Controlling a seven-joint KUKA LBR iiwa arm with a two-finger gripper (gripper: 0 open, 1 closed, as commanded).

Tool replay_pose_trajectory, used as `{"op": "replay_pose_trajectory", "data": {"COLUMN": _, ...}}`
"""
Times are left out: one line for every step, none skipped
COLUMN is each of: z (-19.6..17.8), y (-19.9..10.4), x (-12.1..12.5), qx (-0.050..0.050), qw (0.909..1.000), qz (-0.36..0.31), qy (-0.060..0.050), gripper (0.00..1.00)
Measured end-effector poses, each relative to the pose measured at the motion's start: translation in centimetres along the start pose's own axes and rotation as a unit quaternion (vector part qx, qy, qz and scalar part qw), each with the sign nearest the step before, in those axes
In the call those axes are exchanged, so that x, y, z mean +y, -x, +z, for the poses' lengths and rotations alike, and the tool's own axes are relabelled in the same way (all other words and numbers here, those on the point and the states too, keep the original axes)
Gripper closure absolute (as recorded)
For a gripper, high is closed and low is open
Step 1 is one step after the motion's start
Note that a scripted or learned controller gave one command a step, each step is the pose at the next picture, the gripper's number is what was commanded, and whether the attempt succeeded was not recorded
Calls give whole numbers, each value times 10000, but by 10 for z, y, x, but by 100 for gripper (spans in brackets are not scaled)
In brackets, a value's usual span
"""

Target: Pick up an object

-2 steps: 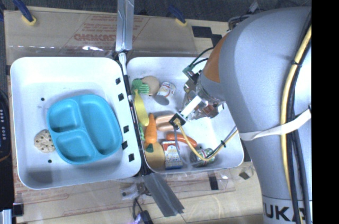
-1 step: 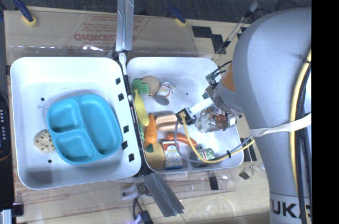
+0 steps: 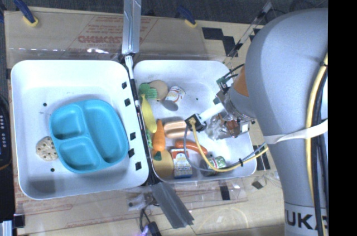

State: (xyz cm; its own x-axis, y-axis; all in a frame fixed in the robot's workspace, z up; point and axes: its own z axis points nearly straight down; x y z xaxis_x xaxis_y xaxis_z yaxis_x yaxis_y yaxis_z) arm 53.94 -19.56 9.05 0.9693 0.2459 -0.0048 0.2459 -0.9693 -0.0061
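The right bin (image 3: pixel 184 70) holds a heap of toy food along its left side. A yellow banana (image 3: pixel 147 114) lies beside an orange carrot (image 3: pixel 159 137) and a tan sausage roll (image 3: pixel 174 128). Behind them sit a round tan piece (image 3: pixel 158 87), a green piece (image 3: pixel 146 90) and a small white ball with orange marks (image 3: pixel 175 94). A small printed carton (image 3: pixel 182 164) lies at the front. My gripper (image 3: pixel 222 128) hangs low over the right half of this bin, just right of the sausage roll, and the wrist hides much of it.
The left bin (image 3: pixel 28 84) holds a blue divided plate (image 3: pixel 88 134) and a speckled cookie (image 3: pixel 47 148) at the plate's left. A metal divider bar (image 3: pixel 131 23) runs between the bins. The bulky grey arm (image 3: pixel 290 90) covers the right bin's right edge.
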Motion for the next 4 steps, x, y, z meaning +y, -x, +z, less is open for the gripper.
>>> {"op": "replay_pose_trajectory", "data": {"z": -7, "y": -1, "x": -1, "qx": -28, "qw": 10000, "qz": -58, "qy": -28, "gripper": 100}}
{"op": "replay_pose_trajectory", "data": {"z": -142, "y": 63, "x": -4, "qx": 30, "qw": 9998, "qz": 208, "qy": 27, "gripper": 100}}
{"op": "replay_pose_trajectory", "data": {"z": -115, "y": 22, "x": -169, "qx": -18, "qw": 9958, "qz": -918, "qy": 5, "gripper": 100}}
{"op": "replay_pose_trajectory", "data": {"z": -168, "y": 5, "x": -234, "qx": -3, "qw": 9859, "qz": -1670, "qy": 25, "gripper": 100}}
